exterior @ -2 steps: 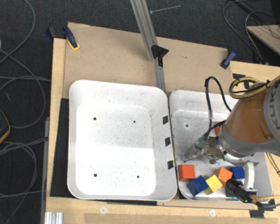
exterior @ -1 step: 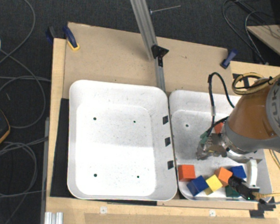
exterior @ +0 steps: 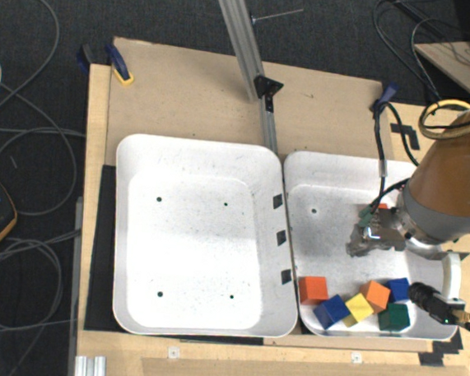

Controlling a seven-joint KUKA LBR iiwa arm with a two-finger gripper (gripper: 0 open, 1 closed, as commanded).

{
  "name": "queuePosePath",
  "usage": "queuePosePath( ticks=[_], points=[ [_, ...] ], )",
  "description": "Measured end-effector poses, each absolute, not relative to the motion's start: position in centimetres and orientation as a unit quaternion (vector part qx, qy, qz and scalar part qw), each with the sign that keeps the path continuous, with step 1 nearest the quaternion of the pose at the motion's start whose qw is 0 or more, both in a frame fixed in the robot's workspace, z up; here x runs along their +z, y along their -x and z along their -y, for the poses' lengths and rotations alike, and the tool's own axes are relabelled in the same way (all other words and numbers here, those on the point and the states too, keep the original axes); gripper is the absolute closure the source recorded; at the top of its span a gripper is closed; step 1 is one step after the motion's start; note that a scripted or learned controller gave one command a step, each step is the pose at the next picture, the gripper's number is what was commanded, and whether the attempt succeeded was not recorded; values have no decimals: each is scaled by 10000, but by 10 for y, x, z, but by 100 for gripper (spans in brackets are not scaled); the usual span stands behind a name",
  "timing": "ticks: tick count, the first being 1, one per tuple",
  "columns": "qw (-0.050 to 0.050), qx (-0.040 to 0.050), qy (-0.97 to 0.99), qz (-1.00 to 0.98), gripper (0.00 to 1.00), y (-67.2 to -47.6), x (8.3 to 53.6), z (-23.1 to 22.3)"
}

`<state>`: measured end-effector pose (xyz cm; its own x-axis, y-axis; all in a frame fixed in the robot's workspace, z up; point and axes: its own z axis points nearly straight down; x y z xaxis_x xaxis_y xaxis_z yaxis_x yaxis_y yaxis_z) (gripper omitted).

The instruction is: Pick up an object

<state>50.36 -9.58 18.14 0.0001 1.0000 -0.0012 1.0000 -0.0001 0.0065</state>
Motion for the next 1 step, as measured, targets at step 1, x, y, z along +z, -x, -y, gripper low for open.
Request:
queuePosePath(
  ticks=[1],
  points=[
    [18,14,-7067,-7075,100,-505,205,96]
  ],
)
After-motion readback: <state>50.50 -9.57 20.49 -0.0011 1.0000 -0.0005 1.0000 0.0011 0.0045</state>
